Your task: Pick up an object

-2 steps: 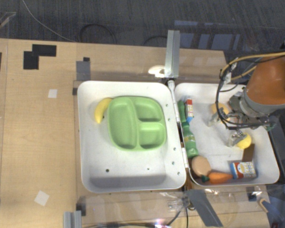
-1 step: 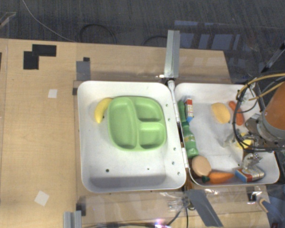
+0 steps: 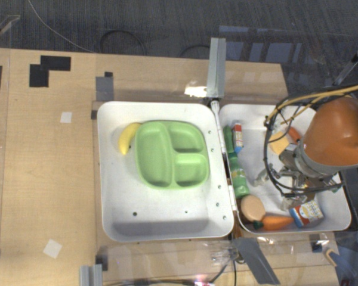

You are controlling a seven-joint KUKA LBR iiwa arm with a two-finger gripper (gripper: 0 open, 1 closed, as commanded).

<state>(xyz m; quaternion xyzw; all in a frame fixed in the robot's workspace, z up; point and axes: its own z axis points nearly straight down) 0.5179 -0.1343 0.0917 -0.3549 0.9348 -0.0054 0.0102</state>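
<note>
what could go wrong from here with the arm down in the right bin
The right bin is crowded: a carrot, a round bun-like item and a small carton lie close together, so the hand may nudge them or grab two. The arm's cables loop low and could snag items.

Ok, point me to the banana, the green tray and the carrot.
banana [image 3: 127, 139]: camera view, middle of its curved body.
green tray [image 3: 170, 154]: camera view, ridge between compartments.
carrot [image 3: 277, 222]: camera view, middle of its orange body.
</note>
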